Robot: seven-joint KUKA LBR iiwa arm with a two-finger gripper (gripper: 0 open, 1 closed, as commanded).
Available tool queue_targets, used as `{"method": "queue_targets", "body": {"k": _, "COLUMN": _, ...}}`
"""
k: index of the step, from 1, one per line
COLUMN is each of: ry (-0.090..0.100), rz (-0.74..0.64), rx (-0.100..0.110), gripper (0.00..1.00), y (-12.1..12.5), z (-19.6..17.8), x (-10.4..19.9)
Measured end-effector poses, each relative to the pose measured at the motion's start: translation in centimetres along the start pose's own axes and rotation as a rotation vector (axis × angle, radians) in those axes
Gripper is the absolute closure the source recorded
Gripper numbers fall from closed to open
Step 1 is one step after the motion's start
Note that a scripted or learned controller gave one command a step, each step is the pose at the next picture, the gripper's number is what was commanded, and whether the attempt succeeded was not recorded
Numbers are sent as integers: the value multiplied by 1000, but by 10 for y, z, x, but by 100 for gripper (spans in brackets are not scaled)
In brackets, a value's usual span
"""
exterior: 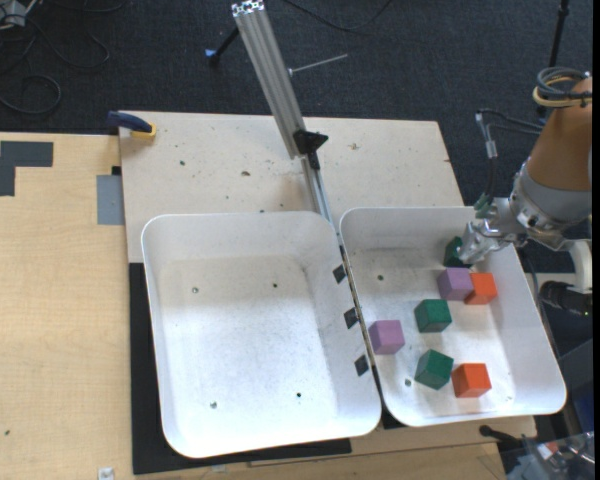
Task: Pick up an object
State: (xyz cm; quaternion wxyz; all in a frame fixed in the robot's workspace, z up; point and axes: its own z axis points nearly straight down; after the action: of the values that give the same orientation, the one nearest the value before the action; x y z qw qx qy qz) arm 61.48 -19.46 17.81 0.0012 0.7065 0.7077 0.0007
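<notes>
Green, dark, a block (453, 251) sits at the far edge of the right bin (540, 368), mostly hidden behind the gripper (477, 247); it may be a cube like the others, but too little shows to be sure. Jaw state: cannot tell, the wrist covers them. Gripper is low over the bin's far right part, touching or just beside that block.

Loose cubes, all matte and plain-sided: purple cube (456, 283) and orange cube (481, 288) touching, just below the gripper. Green cube (433, 315) mid-bin. Second purple cube (386, 336) near the bin's left wall. Second green cube (434, 369) and second orange cube (471, 379) side by side toward the near edge.

Left bin (180, 368) adjoins on the bench.
</notes>
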Motion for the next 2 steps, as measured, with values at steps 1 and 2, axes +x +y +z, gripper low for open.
{"method": "queue_targets", "body": {"k": 1, "ry": -1, "rz": 3, "rx": 0, "gripper": 100, "y": -2, "z": -45, "x": -6}}
{"method": "queue_targets", "body": {"k": 2, "ry": -1, "rz": -1, "rx": -1, "gripper": 100, "y": -1, "z": -91, "x": -7}}
